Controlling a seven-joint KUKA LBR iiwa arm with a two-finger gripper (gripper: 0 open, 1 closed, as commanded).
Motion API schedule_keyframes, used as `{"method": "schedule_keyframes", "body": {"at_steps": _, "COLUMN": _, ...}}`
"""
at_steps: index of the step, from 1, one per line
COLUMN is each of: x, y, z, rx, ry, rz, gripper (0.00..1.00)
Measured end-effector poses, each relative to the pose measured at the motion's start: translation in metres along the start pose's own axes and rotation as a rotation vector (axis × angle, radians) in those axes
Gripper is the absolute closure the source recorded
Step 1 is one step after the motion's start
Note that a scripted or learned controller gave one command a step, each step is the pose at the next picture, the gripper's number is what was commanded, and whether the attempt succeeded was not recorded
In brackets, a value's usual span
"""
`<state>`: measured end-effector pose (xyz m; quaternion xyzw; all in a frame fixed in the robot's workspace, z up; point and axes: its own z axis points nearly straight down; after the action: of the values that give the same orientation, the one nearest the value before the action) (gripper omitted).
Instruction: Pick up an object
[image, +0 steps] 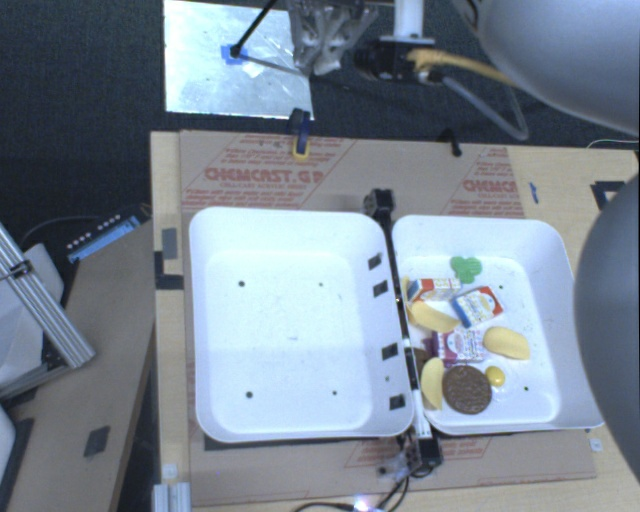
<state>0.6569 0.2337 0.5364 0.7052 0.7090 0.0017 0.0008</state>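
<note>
Hanging over the far side of the bench, the claw (322, 45) sits well back from both bins, and you cannot tell from this angle whether it is apart or together; nothing is seen in its grasp. The left bin (215, 330) lies in front of the claw. Your pickings are all in the right bin (540, 245), forward of the claw and off to its right. There a red-and-white carton (432, 289), a green toy (465, 267), a brown disc (467, 389) and a yellow lemon-shaped piece (507, 343) are crowded together. The green toy, nearest the claw, and the lemon-shaped piece look the least hemmed in. You would do best to centre over one of them and descend straight, avoiding the flat disc touching its neighbours.
</note>
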Motion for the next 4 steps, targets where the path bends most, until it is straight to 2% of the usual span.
{"method": "schedule_keyframes", "body": {"at_steps": 1, "x": 0.000, "y": 0.012, "z": 0.001, "rx": 0.001, "ry": -0.001, "rz": 0.000, "gripper": 1.00}}
{"method": "schedule_keyframes", "body": {"at_steps": 3, "x": 0.000, "y": -0.006, "z": 0.001, "rx": 0.002, "ry": -0.001, "rz": 0.000, "gripper": 1.00}}
{"method": "schedule_keyframes", "body": {"at_steps": 4, "x": -0.116, "y": 0.012, "z": 0.001, "rx": 0.001, "ry": -0.004, "rz": 0.015, "gripper": 1.00}}
